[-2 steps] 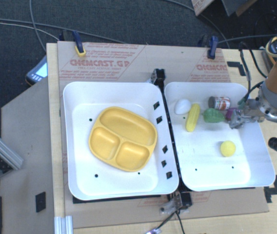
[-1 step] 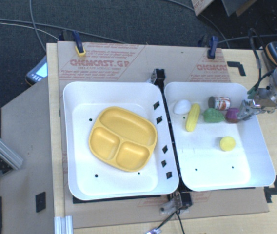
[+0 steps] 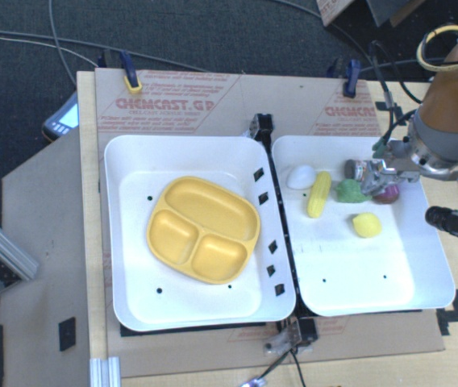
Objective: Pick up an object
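Two shallow white bins sat side by side. The left bin (image 3: 120,216) held a yellow divided plate (image 3: 203,228). The right bin (image 3: 406,285) held the gripper (image 3: 372,177), its jaws' spacing impossible to tell, a green leafy toy (image 3: 348,190) touching it, a purple object (image 3: 387,193) just beside, a corn cob (image 3: 318,193), a white piece (image 3: 301,176) and a lemon (image 3: 366,225) nearby. Cardboard (image 3: 181,103) lay beneath the bins.

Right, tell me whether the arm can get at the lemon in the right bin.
Probably yes. The lemon lies by itself on the bin floor, apart from the corn, with nothing over it, and the end effector is just above it in the picture.
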### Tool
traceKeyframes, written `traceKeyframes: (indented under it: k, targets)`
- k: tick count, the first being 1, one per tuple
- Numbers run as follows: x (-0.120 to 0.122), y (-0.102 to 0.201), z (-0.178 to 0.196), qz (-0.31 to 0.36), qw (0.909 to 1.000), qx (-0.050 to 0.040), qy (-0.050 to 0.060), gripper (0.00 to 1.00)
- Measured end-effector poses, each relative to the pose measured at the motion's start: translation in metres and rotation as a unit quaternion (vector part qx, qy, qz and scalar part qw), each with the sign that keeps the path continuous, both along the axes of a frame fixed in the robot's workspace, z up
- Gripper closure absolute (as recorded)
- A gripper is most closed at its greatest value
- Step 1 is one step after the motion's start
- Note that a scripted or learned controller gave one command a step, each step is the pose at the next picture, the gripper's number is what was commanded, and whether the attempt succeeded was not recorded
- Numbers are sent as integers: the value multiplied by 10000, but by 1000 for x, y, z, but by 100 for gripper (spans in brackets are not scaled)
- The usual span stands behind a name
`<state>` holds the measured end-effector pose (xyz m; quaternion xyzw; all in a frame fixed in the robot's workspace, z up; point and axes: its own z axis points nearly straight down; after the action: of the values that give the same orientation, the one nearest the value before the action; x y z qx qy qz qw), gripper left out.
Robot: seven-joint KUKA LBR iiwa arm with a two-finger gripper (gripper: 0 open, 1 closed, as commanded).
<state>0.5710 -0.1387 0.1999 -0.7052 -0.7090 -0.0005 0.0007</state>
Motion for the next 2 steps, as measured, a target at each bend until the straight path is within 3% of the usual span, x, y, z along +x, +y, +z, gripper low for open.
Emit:
traceKeyframes:
  k: [1, 2]
  targets:
    - [15, 54, 16, 6, 10000, -2, -17, 100]
    - [29, 108, 8, 4, 10000, -2, -11, 100]
